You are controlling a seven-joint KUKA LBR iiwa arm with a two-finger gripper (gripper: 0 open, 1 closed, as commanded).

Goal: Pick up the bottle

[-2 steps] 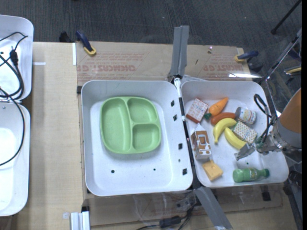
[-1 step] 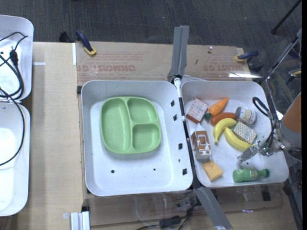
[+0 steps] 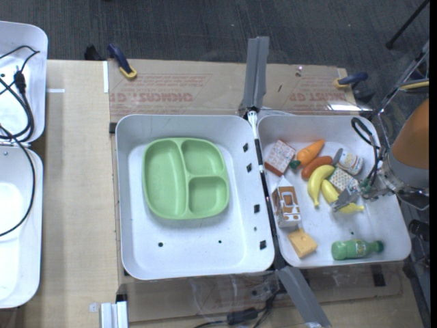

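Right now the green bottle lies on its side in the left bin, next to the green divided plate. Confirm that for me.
Not quite: the green bottle lies on its side in the right bin, near its front edge, as the camera view shows. The green divided plate is in the left bin, so the two are not next to each other.

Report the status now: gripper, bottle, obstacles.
Gripper low over the bananas, right bin. Bottle lying flat near front edge, untouched. Nothing on top of it.
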